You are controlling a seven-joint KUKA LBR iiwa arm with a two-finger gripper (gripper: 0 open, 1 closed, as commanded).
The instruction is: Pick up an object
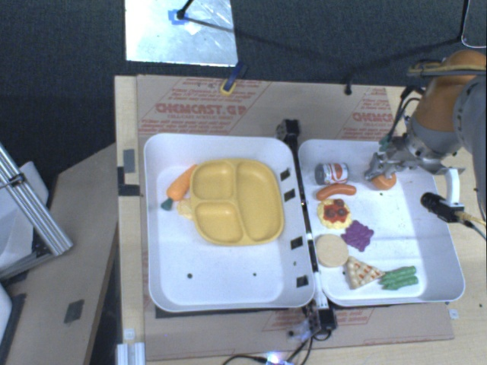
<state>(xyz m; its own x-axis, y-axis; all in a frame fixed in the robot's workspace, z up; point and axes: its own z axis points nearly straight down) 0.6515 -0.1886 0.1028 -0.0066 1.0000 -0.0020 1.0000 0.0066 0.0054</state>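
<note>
My gripper [380,171] is low over the back of the right bin [441,234], right at a small orange object [386,182] that lies on the bin floor. The orange piece peeks out just below the gripper's tip, touching or nearly touching it. To its left are a small tin can [331,173] on its side and a sausage [336,191].
The right bin also holds a red-and-yellow tart [335,213], purple grapes [358,236], a round cookie [331,251], a pizza slice [361,272] and green beans [399,278]. In the left bin [163,272] are a yellow divided plate [232,201] and a carrot [180,183].
</note>
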